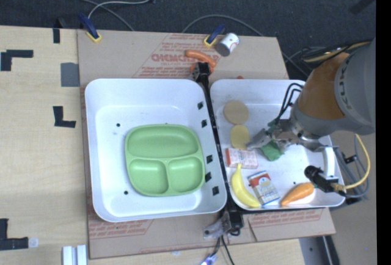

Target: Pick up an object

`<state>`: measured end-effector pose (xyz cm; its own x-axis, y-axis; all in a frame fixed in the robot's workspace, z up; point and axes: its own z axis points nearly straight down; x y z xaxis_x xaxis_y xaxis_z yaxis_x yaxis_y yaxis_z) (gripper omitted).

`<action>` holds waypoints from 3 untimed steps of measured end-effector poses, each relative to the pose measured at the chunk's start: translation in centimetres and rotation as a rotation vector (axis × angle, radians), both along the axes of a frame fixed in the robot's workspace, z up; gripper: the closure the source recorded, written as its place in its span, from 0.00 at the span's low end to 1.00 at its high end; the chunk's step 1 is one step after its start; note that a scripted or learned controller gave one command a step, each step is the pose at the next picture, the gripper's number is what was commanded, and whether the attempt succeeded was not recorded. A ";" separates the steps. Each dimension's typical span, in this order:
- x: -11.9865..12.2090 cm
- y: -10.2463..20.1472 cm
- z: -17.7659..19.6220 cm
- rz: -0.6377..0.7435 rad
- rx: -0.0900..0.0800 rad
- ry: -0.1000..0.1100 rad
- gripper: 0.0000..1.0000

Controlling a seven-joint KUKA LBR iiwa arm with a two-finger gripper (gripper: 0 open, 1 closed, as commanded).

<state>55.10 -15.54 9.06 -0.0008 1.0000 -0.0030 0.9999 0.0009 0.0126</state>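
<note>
I read the claw (269, 140) as down in the right bin (269, 88) against a green object (272, 151) (whether it grips, I cannot tell), so pick unconfirmed, lift outstanding; banana (242, 189) and carrot (297, 192) lie nearby.

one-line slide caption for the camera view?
End effector low in the right bin beside a green object; banana, carrot nearby.

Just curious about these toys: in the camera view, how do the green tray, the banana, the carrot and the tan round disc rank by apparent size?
1. green tray, by far the largest.
2. banana.
3. carrot and tan round disc: too alike to rank.
</note>
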 end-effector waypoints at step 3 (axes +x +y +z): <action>-2.0 2.2 -0.4 -0.002 -0.001 0.008 0.00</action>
<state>53.11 -13.34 8.68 0.0007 1.0000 -0.0043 1.0000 -0.0007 0.0048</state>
